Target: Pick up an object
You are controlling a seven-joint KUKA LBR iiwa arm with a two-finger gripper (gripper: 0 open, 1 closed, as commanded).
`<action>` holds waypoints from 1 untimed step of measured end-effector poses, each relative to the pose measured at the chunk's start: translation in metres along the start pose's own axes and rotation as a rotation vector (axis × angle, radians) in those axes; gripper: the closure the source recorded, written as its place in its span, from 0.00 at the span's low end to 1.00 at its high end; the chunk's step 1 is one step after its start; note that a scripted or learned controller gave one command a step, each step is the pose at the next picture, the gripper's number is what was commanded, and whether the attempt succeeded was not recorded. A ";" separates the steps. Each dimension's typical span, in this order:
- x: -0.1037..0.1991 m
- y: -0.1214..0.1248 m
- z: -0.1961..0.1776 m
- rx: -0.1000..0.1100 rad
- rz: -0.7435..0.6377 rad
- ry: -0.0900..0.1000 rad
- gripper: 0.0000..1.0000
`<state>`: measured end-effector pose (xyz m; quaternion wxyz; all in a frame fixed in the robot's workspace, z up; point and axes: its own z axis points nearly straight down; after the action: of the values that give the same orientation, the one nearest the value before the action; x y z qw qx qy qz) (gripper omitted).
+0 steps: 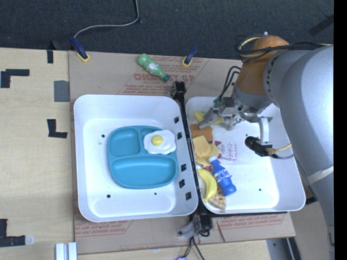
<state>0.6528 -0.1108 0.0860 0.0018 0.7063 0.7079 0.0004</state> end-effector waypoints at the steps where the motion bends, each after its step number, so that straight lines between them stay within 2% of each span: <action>1: 0.014 0.016 0.001 0.004 0.001 0.001 0.00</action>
<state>0.6684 -0.0968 0.0850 -0.0002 0.7065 0.7077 -0.0007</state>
